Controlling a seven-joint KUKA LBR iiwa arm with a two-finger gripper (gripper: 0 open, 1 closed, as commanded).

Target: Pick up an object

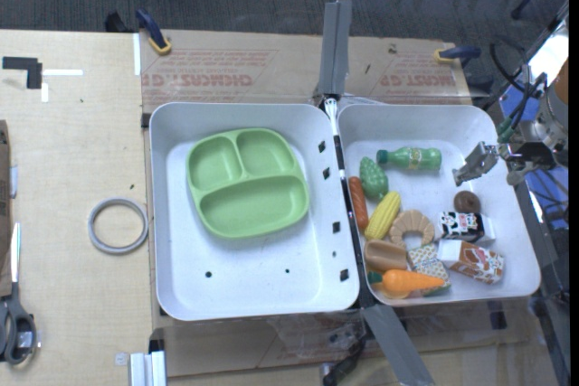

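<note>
Single fixed camera above bench [72, 158], angled down, both bins [163, 221] in frame.

Grey metal end effector [477, 161], dark cables behind, orange band above wrist.

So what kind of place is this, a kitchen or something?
More likely a robotics lab bench than a kitchen: the food looks like toys, sorted in a white bin beside a green divided plate, with clamps holding cardboard down.

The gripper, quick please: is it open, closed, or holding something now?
Gripper: over the right bin's right side, above the toys. Open or closed cannot be told, and nothing is seen held.
</note>
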